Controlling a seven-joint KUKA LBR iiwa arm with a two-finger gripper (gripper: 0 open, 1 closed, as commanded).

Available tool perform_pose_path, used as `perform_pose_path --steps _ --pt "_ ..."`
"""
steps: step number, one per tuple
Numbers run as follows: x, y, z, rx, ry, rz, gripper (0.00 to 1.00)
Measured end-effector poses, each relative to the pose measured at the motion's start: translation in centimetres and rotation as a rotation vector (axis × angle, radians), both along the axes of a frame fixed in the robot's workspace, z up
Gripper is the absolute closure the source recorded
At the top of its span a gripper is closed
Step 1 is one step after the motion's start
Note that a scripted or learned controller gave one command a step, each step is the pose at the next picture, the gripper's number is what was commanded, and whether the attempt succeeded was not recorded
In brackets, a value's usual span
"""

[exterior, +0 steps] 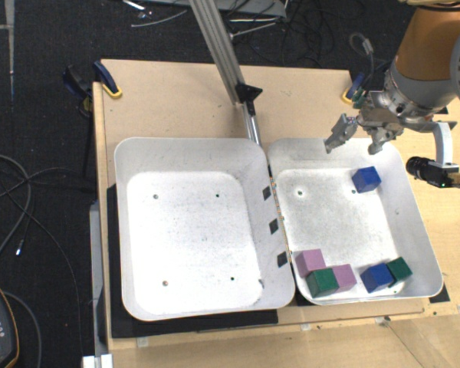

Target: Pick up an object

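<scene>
The gripper hangs over the right bin's far edge, fingers spread with nothing between them. The nearest blue cube lies just beside it at five o'clock (squarish, no long axis); other cubes cluster along the near wall

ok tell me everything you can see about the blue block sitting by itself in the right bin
The lone blue block is a small plain cube, matte, turned a little askew. It sits flat on the floor of the right bin, near its far right corner, apart from the other blocks. Nothing touches it. The gripper hangs open just above and behind it.
</scene>
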State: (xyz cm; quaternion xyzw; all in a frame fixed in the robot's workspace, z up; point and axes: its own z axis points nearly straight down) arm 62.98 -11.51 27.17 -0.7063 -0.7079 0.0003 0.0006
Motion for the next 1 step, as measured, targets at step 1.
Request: perform_pose_path --steps 1 --pt "0.06 -5.05 1.45 -0.004 -0.005 -0.007 0.0"
